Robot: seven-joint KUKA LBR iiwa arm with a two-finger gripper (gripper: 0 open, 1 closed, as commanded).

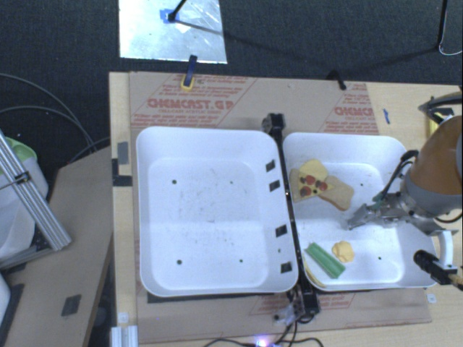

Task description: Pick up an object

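In the right bin [376,157] lie three objects. A toy pizza slice [320,184], tan with yellow and red toppings, rests at its left middle. A green stick-shaped piece [325,260] and a small yellow lump [343,251] sit near the front left corner. My gripper [356,220] hangs low over the bin's middle, pointing left. Its tip is just right of and below the crust end of the pizza slice, and above the yellow lump. I see nothing held in it.
The left bin [210,143] stands beside the right one, with a black divider [286,208] between them. The arm's orange band [441,168] and grey wrist cover the right bin's right side. Cardboard [239,100] lies under both bins.
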